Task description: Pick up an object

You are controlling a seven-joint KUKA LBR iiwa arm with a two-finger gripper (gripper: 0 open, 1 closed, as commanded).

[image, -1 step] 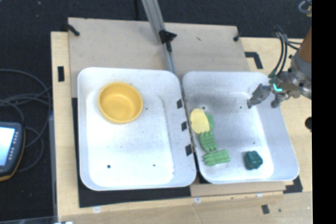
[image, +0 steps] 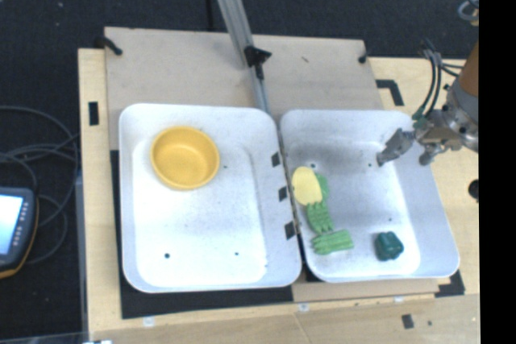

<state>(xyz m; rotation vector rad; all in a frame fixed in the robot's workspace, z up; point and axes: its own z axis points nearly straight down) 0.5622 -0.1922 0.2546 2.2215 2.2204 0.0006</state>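
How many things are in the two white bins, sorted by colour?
Yellow: 2, the yellow bowl in the left bin and a pale yellow piece in the right bin
Light green: 2, ridged pieces and
Dark green: 1, a small block
Total: 5

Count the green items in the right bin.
3: a ridged piece beside the yellow object, another ridged piece below it, and a dark green block near the front right corner.
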